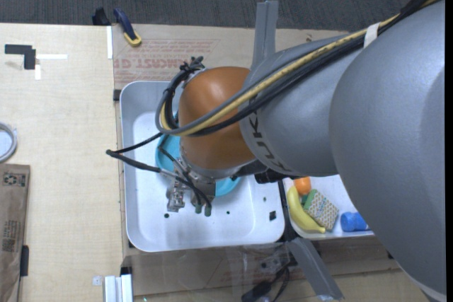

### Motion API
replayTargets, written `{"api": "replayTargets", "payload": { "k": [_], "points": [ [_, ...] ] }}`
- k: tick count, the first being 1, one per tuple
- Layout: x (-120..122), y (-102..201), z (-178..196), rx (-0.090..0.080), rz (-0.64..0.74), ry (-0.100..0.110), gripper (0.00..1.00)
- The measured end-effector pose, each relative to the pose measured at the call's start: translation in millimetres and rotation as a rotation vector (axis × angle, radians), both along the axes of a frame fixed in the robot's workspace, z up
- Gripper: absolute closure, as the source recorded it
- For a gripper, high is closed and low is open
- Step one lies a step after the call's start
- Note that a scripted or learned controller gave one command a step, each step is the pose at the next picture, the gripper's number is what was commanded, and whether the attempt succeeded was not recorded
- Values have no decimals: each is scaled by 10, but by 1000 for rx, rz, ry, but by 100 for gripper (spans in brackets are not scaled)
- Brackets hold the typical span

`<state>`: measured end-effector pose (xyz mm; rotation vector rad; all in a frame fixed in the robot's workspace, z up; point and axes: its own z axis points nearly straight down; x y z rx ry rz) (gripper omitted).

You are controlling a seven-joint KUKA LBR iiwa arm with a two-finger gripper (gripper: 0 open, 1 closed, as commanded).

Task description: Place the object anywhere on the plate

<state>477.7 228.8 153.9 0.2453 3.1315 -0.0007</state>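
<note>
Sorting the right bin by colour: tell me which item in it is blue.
The small blue object at the bin's right end; the banana beside it is yellow, and the round fruit above the banana is orange.

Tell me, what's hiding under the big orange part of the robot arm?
A blue plate peeks out under the orange band, inside the left white bin. Most of the plate is covered, so anything on it can't be seen.

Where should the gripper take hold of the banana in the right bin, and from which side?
Grip the banana across its thick middle, coming straight down from above. It lies flat along the bin's left wall, with a speckled block close on its right, so closing across the curve probably has the most room.
</note>
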Motion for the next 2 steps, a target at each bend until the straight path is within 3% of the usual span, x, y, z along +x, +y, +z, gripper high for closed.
{"api": "replayTargets", "payload": {
  "k": [1,2],
  "points": [
    [-3,-199,-404,-1,50,2,100],
    [13,-289,1541,0,232,-3,100]
  ]
}}
